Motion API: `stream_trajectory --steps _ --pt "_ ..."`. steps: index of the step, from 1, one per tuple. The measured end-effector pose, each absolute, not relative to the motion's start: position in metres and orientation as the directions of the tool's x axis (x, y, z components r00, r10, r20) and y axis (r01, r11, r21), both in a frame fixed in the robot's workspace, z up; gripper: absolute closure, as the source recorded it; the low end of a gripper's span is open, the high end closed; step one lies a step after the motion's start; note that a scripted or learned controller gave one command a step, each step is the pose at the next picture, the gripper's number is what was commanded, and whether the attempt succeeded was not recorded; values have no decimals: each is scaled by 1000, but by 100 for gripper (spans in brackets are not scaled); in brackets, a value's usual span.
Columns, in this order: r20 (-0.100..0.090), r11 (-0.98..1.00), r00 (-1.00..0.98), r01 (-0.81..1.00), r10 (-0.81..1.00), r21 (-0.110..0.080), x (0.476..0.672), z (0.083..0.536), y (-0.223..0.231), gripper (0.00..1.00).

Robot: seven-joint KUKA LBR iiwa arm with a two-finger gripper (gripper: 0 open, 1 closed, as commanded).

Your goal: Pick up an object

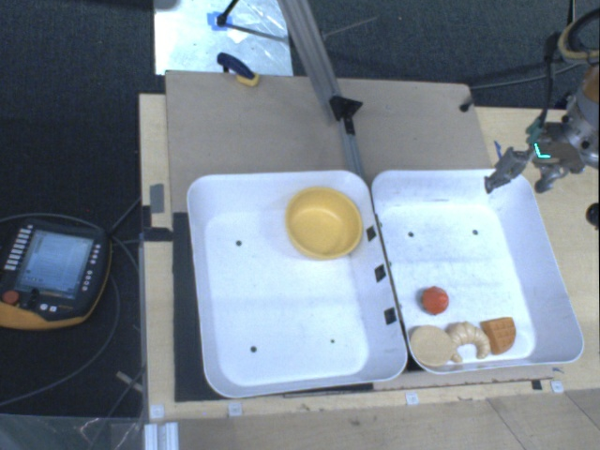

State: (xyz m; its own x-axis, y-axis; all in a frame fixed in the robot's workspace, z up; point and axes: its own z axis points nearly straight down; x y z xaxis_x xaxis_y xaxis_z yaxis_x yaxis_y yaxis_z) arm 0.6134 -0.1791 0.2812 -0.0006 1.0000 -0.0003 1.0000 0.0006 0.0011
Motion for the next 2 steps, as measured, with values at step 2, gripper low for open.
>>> stream_trajectory --steps 2 --pt "0 0 0 1000 1000 -3 618 237 -183 0"
